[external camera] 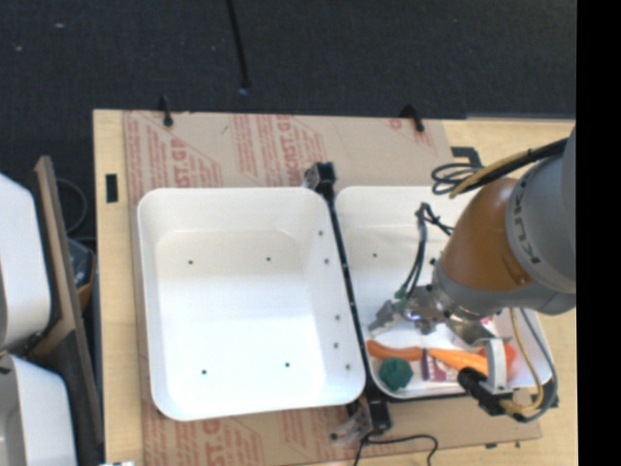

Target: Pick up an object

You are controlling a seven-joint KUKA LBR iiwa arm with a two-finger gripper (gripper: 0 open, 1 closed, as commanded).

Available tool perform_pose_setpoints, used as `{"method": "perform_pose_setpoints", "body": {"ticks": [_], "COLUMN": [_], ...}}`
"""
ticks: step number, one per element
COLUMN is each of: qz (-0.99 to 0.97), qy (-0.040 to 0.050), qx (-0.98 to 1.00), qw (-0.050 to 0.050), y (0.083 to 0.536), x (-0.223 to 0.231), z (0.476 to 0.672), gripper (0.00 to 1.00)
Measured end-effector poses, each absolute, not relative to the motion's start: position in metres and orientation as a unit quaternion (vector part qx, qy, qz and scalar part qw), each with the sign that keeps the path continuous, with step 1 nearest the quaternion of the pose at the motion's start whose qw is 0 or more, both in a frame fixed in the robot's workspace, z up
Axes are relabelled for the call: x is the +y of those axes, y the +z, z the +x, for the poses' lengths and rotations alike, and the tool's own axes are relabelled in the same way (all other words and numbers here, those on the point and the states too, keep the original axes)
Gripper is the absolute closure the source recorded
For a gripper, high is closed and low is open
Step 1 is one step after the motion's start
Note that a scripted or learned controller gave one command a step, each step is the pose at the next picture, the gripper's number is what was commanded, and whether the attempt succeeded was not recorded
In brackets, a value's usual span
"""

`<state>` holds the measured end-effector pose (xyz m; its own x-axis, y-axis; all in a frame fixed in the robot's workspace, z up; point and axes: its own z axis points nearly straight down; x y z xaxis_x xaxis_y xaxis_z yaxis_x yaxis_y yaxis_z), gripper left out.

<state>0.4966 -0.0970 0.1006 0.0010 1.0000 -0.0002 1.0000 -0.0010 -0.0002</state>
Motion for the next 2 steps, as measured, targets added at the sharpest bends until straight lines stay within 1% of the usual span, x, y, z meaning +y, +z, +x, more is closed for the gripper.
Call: {"method": "perform_pose_setpoints", "body": {"ticks": [1, 2], "qz": [-0.707, -0.708], "qy": [-0.0001, -0.0001], "qx": [-0.707, -0.707], "qw": [0.000, 0.000], "y": [0.101, 0.101], "x": [-0.096, -0.112], "z": [0.489, 0.489], "gripper": [0.00, 0.00]}}
